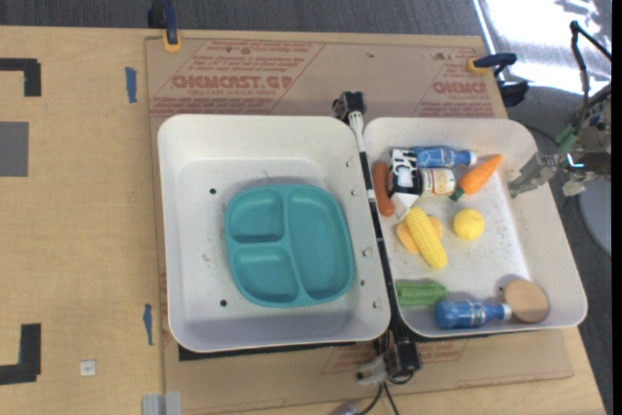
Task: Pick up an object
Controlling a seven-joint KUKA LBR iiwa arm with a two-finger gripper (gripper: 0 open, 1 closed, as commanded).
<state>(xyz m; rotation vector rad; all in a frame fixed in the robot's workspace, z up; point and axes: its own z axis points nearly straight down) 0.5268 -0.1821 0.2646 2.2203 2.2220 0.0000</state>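
The claw (533, 176) hovers at the right bin's (559, 258) far right rim, and whether it is apart or together I cannot tell. Nothing sits in it. Nearest in that bin lies a carrot (480, 173), then a lemon (468, 224), corn (425, 237) and two blue bottles (439, 155) (469, 312). The left bin (185, 209) carries a teal divided plate (288, 245)

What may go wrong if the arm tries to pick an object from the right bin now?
The corn cob lies against the lemon and small bottles, so a grasp may catch two things or push one away. The blue bottle lies close to the bin's near wall, which may block the gripper.
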